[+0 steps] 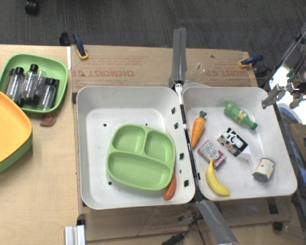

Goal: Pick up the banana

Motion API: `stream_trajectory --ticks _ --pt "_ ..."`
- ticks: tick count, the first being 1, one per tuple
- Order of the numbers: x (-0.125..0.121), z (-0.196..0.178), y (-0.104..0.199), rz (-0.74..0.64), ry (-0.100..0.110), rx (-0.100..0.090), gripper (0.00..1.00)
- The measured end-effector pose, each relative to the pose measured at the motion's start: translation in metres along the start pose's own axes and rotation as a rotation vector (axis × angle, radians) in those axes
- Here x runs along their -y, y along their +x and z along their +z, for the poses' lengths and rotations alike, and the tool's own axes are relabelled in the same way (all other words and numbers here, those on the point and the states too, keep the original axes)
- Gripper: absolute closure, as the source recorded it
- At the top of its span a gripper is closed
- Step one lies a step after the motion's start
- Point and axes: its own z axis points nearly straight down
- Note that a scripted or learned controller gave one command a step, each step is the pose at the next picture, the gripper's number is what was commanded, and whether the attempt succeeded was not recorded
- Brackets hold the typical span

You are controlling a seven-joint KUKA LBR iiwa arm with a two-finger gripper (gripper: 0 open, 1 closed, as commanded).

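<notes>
Two white bins sat side by side; the gripper [281,97] hovered at the right bin's [288,188] far edge, whether spread or pressed together I couldn't tell. Well below it lay the banana [214,179], smooth, curved, yellow. Best pinched across its thick middle.

I see smooth matt white plastic bins [86,137] and a glossy green plastic tray [141,158]. The banana [214,180] looks waxy smooth; brown cardboard [122,68] lies flat over the pale wooden desk [30,208].
</notes>
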Motion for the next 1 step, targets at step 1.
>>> stream_trajectory --ticks 1 --pt "0.0131 0.0364 0.0461 0.025 0.001 0.000 0.00"
